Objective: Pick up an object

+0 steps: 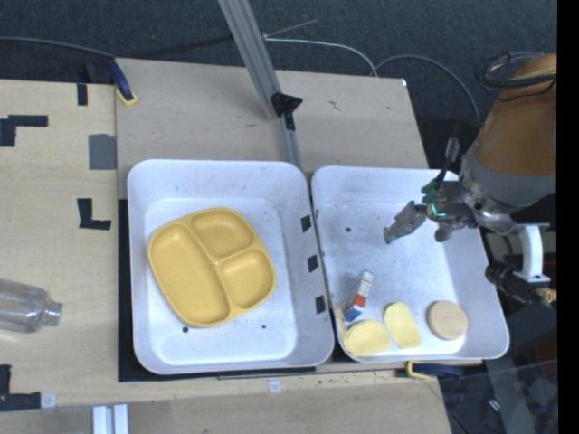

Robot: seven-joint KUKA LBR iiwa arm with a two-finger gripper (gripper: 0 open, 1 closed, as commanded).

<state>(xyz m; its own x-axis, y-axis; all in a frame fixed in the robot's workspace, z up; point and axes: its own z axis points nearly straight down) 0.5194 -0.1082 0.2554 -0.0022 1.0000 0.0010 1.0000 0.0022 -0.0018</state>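
Note:
My gripper (418,231) hangs over the upper right part of the right bin (380,193), open, with nothing between its fingers. Below it, near the bin's front wall, lie a small red, white and blue tube (360,297), two pale yellow pieces (366,336) (403,324) and a round tan disc (446,319). All of them are well apart from the gripper. A yellow divided plate (211,265) lies in the left bin (145,188).
A metal pole (249,39) slants across the bench behind the bins. A clear plastic bottle (23,307) lies at the far left. The grey arm with its orange band (516,125) comes in from the right.

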